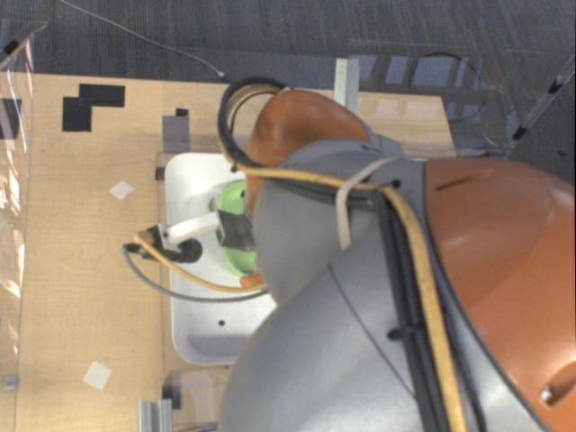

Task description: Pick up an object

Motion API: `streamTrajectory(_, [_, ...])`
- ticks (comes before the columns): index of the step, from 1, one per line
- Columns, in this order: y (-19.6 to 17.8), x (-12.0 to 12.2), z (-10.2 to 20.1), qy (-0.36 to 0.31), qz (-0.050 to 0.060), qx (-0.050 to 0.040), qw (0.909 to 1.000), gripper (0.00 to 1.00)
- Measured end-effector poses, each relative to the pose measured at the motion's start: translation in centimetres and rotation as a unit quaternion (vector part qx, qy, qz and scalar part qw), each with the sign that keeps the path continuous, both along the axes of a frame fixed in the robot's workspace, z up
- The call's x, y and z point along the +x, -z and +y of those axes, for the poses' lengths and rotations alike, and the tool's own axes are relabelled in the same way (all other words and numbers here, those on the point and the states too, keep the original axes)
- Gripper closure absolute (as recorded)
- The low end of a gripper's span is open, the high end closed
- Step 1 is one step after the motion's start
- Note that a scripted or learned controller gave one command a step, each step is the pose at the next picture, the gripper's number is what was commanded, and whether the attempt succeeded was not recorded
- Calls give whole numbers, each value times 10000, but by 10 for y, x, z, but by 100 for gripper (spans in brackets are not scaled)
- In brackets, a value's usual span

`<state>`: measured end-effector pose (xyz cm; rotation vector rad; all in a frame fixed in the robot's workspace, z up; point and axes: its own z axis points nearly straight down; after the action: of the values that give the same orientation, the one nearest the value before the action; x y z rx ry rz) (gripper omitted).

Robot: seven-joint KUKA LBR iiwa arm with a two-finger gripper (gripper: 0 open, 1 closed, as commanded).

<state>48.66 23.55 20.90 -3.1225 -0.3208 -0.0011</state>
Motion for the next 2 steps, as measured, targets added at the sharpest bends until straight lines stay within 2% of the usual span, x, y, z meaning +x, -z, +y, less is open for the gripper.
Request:
streamTrajectory(1, [-33,2,-1,-2363,-6,-12,9717,100])
streamTrajectory(2, [2,0,-1,-33,3,-6,10000,100])
